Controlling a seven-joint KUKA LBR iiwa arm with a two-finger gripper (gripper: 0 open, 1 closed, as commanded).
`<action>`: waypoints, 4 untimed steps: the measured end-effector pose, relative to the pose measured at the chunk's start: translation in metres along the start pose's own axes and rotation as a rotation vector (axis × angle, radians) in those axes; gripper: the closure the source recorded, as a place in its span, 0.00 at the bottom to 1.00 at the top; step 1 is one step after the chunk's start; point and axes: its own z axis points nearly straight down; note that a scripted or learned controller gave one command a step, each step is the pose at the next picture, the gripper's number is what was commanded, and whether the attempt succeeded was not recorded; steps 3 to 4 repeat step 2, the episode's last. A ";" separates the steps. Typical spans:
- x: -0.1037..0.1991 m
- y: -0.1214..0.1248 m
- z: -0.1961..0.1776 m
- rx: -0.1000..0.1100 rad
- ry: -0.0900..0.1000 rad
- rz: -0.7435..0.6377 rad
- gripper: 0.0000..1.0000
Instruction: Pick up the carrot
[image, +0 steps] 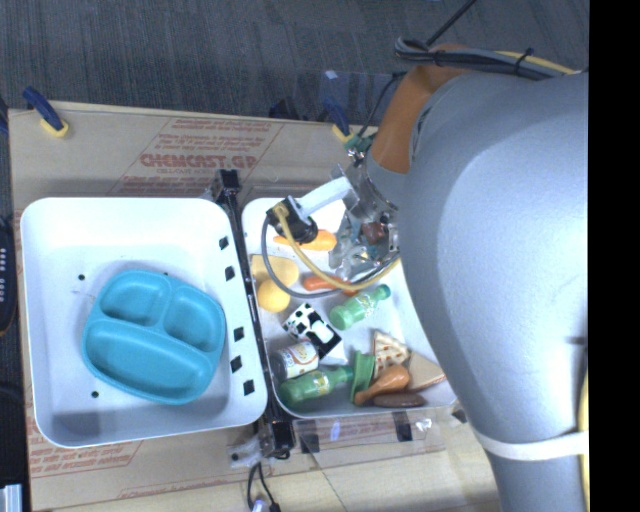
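Several things crowd the right bin (420, 330), and that crowding is the main hazard. The jaws (362, 245) sit low in the far part of this bin, under the arm's (500, 250) grey bulk. Whether they are released or clenched I cannot tell, since the metal there blurs together with a yellow cable (300, 262) that loops down to their left. I take the carrot (322, 284) to be the slim orange piece lying flat on the bin floor, pointing left to right. It lies just nearer than the jaws and a little to their left, close beside them, and nothing shows it between them. A closing move from here would likely meet air or the cable, so the jaws would need to shift near and left first. The cable crosses right by the carrot and could be pinched with it or drag it aside. A green bottle (358, 308) lies just beside the carrot's right end and could be knocked or caught instead. A rounder orange lump (318, 240) farther back, and an orange-brown piece (392, 380) at the near end, could each be mistaken for the target. A lemon (272, 295) sits left of the carrot, near the bin wall. The left bin (60, 260) holds a blue tray (155, 335), well away from all this.
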 end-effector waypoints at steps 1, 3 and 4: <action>-0.068 0.001 0.022 0.000 -0.003 -0.003 1.00; -0.040 -0.027 -0.003 0.001 0.004 -0.002 1.00; -0.040 -0.027 -0.003 0.001 0.004 -0.002 1.00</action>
